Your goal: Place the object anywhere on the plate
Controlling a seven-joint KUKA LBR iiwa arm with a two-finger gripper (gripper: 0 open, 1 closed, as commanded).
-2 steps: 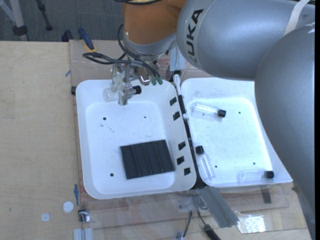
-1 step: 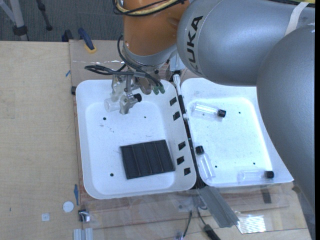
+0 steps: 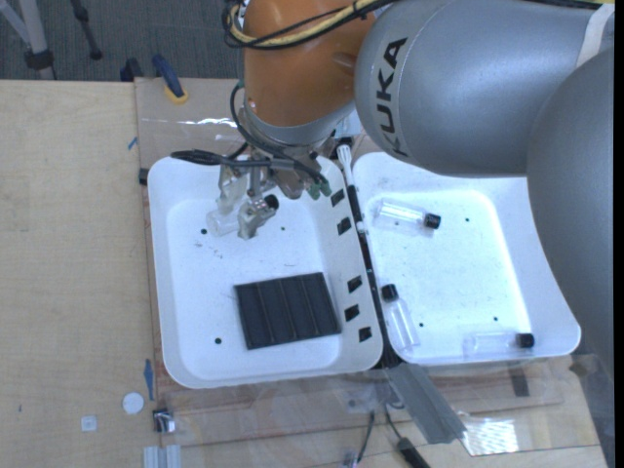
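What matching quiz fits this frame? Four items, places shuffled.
Items:
1. flat black ribbed plate
2. clear vial with black cap at its right end
3. clear vial lying against the divider
4. claw

Places:
A. right bin, upper middle
B. left bin, near front
C. left bin, upper part
D. right bin, left edge

Pairs: 1-B, 2-A, 3-D, 4-C

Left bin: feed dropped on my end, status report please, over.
Gripper low over left bin, far end. Clear vial between fingers, it seems. Dark plate nearer, apart from gripper. Three clear vials in right bin.
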